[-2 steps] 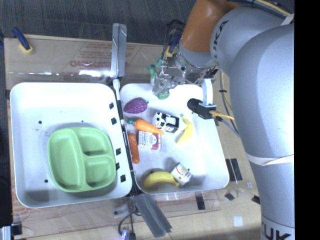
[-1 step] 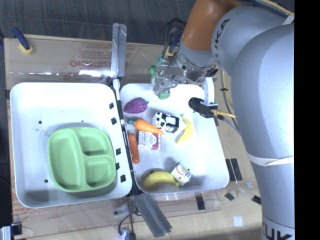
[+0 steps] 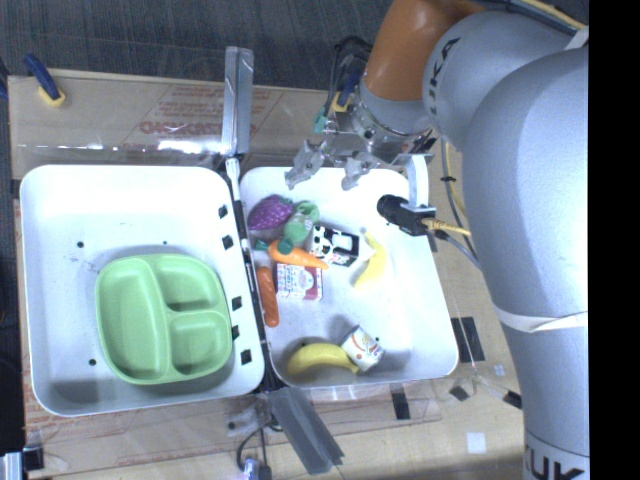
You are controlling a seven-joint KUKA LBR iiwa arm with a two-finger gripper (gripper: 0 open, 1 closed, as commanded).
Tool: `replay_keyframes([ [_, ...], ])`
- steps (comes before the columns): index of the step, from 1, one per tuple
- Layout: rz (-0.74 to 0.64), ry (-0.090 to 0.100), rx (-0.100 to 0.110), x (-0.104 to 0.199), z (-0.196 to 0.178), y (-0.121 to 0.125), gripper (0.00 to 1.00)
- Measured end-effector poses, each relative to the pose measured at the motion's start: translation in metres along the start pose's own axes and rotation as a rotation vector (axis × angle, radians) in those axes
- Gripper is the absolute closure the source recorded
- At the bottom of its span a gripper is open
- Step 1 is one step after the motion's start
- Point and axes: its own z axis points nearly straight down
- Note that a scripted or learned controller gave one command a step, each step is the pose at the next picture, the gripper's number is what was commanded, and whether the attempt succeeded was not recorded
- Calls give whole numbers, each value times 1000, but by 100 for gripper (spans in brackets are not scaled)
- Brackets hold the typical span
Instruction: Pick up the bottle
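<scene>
A small white bottle (image 3: 362, 348) with a red-and-yellow label lies on its side near the front of the right bin (image 3: 425, 308), touching a yellow banana (image 3: 320, 358). My gripper (image 3: 326, 177) hangs over the back edge of that bin, far behind the bottle. Its two fingers (image 3: 300, 171) are spread open with nothing between them.
The right bin also holds purple grapes (image 3: 270, 213), a green item (image 3: 299, 220), a carrot (image 3: 296, 256), a sausage (image 3: 267, 295), a pink-and-white carton (image 3: 299, 282), a black-and-white carton (image 3: 333, 244) and a yellow piece (image 3: 373, 264). A green divided plate (image 3: 165, 318) sits in the left bin (image 3: 60, 208).
</scene>
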Motion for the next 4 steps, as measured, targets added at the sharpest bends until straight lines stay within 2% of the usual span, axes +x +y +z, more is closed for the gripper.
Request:
replay_keyframes([
  [1, -110, -2, -23, -7, 134, -13, 0],
  [2, -259, -5, -24, 14, 33, -31, 0],
  [3, -300, -4, -22, -42, 110, -7, 0],
  [4, -304, -3, -17, -42, 103, -8, 100],
])
